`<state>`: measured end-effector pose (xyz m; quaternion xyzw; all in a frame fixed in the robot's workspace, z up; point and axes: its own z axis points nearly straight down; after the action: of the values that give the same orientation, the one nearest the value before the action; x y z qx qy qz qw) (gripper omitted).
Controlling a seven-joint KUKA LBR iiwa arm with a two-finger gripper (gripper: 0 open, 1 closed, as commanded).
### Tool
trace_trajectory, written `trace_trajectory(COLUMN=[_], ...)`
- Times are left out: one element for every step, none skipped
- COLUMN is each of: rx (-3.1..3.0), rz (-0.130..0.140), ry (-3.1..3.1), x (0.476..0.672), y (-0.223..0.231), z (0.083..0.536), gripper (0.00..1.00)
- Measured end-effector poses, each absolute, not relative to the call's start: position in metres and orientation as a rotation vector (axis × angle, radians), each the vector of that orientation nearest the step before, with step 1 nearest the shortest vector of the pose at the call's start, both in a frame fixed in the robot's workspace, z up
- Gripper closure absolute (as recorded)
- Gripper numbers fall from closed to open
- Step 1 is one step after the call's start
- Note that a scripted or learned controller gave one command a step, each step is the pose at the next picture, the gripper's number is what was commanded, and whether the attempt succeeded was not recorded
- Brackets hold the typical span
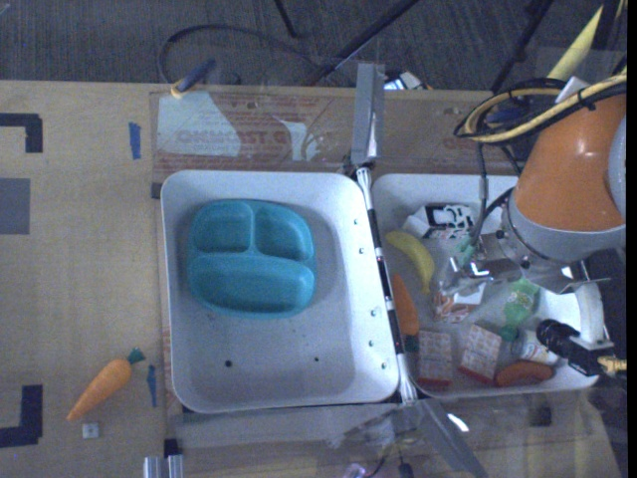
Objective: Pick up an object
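Yellow banana (412, 255) (curved), beside orange carrot (404, 307).

Even, moderately bright light falls from overhead, and the whole picture looks soft and slightly grainy. The left white bin (199, 366) is the brightest area, with only a faint shadow around the blue tray (251, 257) inside it. Right of that bin, small glare spots glint on the packaged items.

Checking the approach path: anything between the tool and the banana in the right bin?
Nothing visible. The tool hangs just right of the banana, with bare bin floor between them. The orange carrot-like piece lies below the banana along the bin's left wall, off that line.
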<state>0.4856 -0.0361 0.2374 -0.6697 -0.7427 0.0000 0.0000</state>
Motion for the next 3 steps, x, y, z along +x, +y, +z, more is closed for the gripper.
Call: trace_trajectory(rx=[-2.102, -2.075, -2.007], rz=[0.000, 0.001, -0.001], ry=[-2.337, -2.356, -2.419], x=[0.486, 0.480, 0.479], y=[-0.036, 0.026, 0.117], z=[0.247, 0.249, 0.256], gripper=[1.00, 1.00, 1.00])
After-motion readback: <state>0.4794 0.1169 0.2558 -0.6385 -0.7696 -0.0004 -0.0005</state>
